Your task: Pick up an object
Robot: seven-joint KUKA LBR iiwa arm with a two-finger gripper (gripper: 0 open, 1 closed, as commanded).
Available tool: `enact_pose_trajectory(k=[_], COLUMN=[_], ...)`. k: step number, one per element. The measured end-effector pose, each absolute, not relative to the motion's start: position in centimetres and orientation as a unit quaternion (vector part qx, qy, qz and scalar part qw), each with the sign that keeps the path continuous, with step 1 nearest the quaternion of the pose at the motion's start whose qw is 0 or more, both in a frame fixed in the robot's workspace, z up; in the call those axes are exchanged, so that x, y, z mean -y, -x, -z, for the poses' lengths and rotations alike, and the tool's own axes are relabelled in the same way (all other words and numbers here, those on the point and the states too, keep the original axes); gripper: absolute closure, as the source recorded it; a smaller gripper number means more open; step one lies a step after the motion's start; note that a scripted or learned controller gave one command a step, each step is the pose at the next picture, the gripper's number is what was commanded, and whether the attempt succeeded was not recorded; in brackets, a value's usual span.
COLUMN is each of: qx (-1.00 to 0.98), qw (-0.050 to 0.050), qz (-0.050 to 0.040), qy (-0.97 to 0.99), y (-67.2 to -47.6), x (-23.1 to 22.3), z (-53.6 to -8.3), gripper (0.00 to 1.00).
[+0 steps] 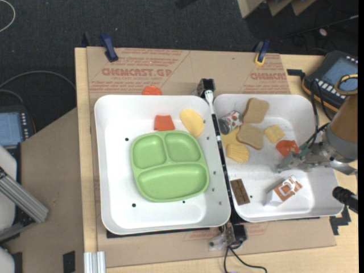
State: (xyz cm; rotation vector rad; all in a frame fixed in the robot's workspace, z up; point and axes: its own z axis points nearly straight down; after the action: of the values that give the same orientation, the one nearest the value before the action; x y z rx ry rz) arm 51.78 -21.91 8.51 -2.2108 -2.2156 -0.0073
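Note:
My gripper (291, 162) hangs low over the right bin (296, 102), near its right side, at the end of the grey and orange arm (344, 132). A small red piece (287, 147) lies just above it in the view. Just below it lies a white and orange carton (283, 190). Two toast slices (255, 110) (250, 136), a pale yellow chip (274, 133), a yellow wavy piece (238, 151), a brown chocolate bar (240, 191) and a small red and white item (232, 119) fill the bin's left half.
The left bin (114, 198) holds a green divided plate (169, 165), a red block (164, 122) and a yellow piece (192, 122). An orange item (151, 90) sits on the cardboard behind it. A handheld controller (335, 81) rests at the far right.

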Motion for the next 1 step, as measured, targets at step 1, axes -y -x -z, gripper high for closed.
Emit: enact_pose_trajectory(k=[1], qx=[0.709], qw=[0.005], qz=[0.0026], qy=[0.705], y=[-58.84], x=[21.76], z=[-8.36], gripper=[0.00])
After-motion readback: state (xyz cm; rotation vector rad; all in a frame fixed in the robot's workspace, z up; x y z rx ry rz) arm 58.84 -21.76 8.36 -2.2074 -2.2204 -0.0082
